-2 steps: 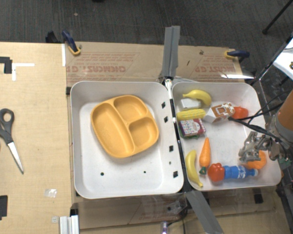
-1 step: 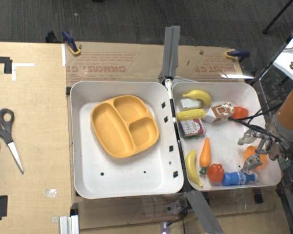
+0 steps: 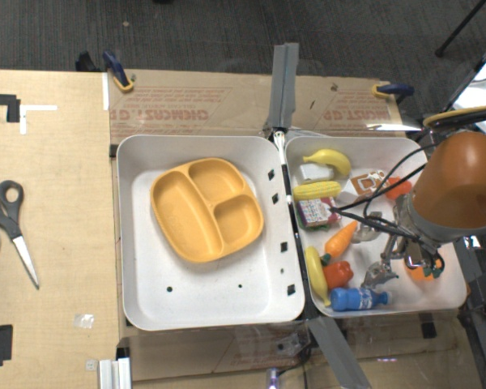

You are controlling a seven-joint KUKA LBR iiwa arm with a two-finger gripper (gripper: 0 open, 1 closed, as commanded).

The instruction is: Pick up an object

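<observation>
While the jaws (image 3: 379, 275) hang low over the right bin (image 3: 449, 298), what matters most to us is the blue bottle (image 3: 358, 300) lying just beside them at about seven o'clock, near the bin's front wall. Its long axis runs roughly nine to three, tilted a little, with the cap end toward three o'clock, so it sits almost under the metal tips, though we cannot tell whether they touch it. We judge this the likeliest thing to be picked, since it is the nearest; a short drop toward seven o'clock with the jaws set across the bottle's narrow width would suit it. At nine o'clock from the jaws sits a red pepper (image 3: 338, 274), with a carrot (image 3: 340, 240) at about ten o'clock and a yellow banana (image 3: 314, 271) farther on at nine, all crowded close enough to get nudged. An orange piece (image 3: 426, 271) lies at three o'clock, partly hidden by the wrist. As for the jaws themselves, the tips are small and tangled with cable, so we cannot tell how they are set, and we see nothing clearly between them. The left bin (image 3: 146, 282) carries a yellow divided plate (image 3: 206, 208), well apart.
</observation>
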